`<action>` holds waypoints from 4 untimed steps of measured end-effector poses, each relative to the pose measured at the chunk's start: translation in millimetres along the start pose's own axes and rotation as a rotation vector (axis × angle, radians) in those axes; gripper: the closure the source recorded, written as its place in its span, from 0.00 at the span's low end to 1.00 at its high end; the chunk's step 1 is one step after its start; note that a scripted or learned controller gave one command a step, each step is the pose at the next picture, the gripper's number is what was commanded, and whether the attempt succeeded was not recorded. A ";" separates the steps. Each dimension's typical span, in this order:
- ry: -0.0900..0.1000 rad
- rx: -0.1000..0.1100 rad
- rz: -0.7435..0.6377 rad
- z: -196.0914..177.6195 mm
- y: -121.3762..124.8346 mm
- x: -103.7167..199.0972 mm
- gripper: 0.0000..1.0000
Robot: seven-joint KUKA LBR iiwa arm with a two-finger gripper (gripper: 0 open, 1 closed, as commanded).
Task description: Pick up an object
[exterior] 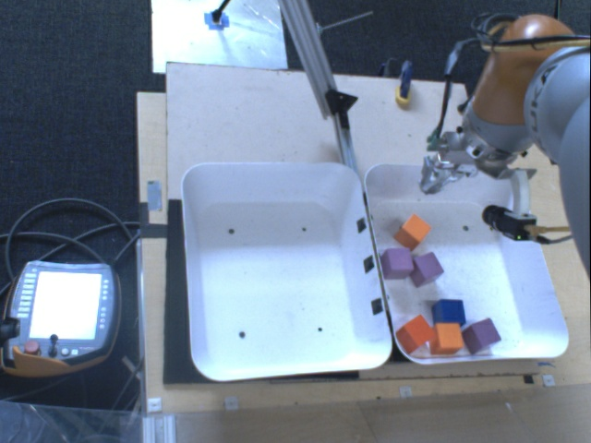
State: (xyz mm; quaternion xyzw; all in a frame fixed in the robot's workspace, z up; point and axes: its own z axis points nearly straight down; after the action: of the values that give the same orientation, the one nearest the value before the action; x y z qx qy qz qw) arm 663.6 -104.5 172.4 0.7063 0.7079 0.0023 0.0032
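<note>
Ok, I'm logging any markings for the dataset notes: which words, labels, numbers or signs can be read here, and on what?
None can be read.
Teach pendant: its screen is washed out white, and any button markings are too small to read.
Blocks, bins and gripper: no lettering shows on them.

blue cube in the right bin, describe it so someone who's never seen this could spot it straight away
Start at the right-hand shallow white bin and go to the cluster of small cubes at its near edge. The small blue cube sits at the back of that cluster, just behind an orange cube and between another orange cube and a purple cube. It is the only blue block in either bin.
</note>
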 end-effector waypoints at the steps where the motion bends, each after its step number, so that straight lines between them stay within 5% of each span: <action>1: 0.000 -0.002 -0.004 -53.9 10.0 7.2 1.00; 2: 0.000 -0.001 -0.003 -109.0 12.3 7.0 1.00; 4: 0.003 0.006 -0.008 -106.8 12.5 108.2 1.00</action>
State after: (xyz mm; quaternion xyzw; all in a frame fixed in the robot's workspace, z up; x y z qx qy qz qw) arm 675.0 3.8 279.2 0.7035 0.7107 0.0014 0.0002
